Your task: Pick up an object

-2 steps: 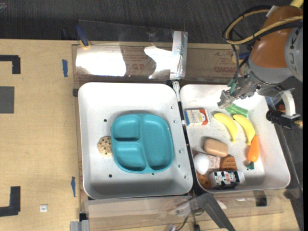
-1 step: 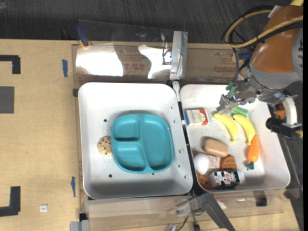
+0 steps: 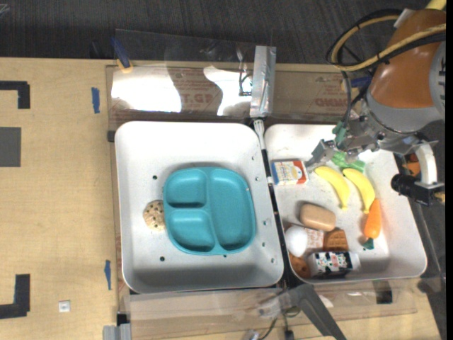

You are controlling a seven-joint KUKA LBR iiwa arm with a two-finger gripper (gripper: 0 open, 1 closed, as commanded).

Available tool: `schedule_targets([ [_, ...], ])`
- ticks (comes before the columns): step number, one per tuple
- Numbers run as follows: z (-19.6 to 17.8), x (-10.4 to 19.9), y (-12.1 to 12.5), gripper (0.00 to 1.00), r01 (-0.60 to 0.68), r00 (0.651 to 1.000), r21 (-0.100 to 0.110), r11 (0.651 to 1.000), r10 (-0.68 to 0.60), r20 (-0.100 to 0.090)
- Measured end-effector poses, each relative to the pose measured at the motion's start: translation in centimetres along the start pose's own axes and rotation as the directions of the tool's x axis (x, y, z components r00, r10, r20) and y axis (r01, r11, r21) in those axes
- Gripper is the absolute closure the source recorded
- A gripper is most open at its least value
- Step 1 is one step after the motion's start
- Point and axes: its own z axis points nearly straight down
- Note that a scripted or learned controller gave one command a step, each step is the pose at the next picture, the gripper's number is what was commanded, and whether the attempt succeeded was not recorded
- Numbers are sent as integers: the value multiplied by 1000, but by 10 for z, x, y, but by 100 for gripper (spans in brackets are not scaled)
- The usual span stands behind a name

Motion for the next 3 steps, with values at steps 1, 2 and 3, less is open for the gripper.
schedule_targets([
  [1,34,-92,-67,0,-21,1000,2,1000,21,1],
  [2,143,-84,1,0,282,960,0,960,-282,-1],
  [3,129,-84,4,100,282,959,-7,959,-282,6],
])
